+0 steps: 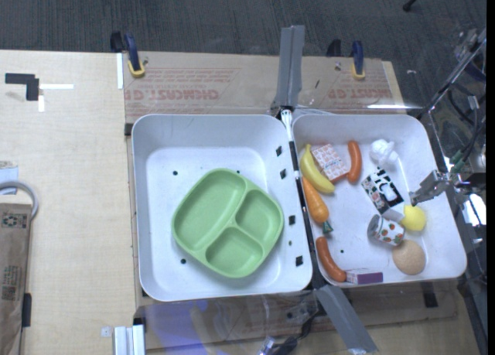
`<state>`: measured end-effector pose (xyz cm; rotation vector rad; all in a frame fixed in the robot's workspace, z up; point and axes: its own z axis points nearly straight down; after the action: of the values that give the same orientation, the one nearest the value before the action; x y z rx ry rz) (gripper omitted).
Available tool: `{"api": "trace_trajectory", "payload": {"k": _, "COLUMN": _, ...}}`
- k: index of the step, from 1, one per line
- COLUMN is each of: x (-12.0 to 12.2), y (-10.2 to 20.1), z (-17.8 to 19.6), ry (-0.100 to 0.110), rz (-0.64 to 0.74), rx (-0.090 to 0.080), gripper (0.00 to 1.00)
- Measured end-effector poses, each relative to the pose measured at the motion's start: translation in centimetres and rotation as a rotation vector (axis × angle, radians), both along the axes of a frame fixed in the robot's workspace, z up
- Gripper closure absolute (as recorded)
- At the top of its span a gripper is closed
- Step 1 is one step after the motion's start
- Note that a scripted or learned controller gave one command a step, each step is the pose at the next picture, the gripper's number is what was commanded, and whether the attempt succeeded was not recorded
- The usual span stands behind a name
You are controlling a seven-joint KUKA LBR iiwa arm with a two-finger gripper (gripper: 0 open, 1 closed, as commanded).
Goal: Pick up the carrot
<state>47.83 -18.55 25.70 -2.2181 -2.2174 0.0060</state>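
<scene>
Flat brown cardboard sheet (255, 84) behind the two bins, faint red print repeated on its left and right halves, upside down and mirrored to this view, letters too blurred to read for sure, small black-and-white box (384, 189) with bold markings, illegible

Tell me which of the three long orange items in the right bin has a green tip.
The carrot, lying beside the banana along the bin's left wall. The sausage-like piece farther back and another nearer the front are rounded, without green.

Beyond the right bin's (442, 191) right wall, the arm shows as blurred grey metal, ending in a slim grey pincer (430, 189).
</scene>
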Motion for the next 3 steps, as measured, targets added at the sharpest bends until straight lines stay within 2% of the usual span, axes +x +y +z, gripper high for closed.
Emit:
{"api": "trace_trajectory", "payload": {"k": 1, "x": 0.1, "y": 5.6, "z": 6.0, "ry": -0.003, "rz": -0.274, "rx": -0.004, "gripper": 0.0}}
{"api": "trace_trajectory", "payload": {"k": 2, "x": 0.0, "y": 14.7, "z": -2.6, "ry": 0.0, "rz": -0.208, "rx": -0.003, "gripper": 0.0}}
{"api": "trace_trajectory", "payload": {"k": 3, "x": 0.9, "y": 16.0, "z": -6.8, "ry": 0.001, "rz": 0.228, "rx": 0.001, "gripper": 0.0}}
